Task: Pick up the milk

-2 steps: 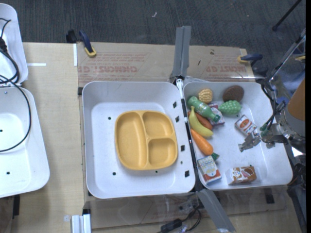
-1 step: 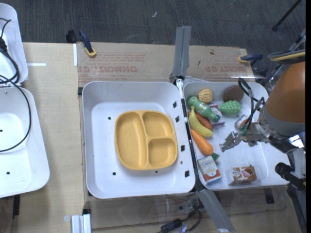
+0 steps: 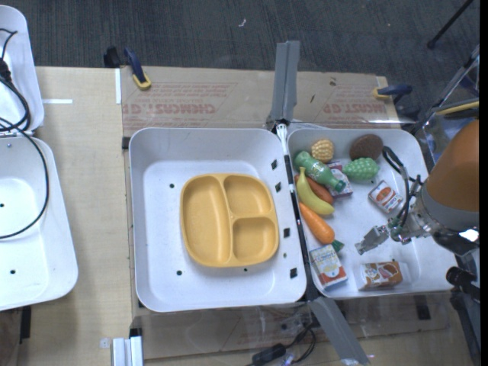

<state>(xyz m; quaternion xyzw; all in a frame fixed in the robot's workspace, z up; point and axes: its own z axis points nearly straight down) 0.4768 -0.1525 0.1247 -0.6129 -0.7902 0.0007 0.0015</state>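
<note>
Robotics lab: white bins (image 3: 145, 227) on plywood bench (image 3: 84, 120), clamps (image 3: 137, 73), cables (image 3: 23, 113).

Milk carton lying in the right bin

The milk (image 3: 328, 265) is a small white carton with an orange-and-green label, lying flat on its side in the right bin's near left corner, close against the left wall, just near of the carrot's tip.
</note>
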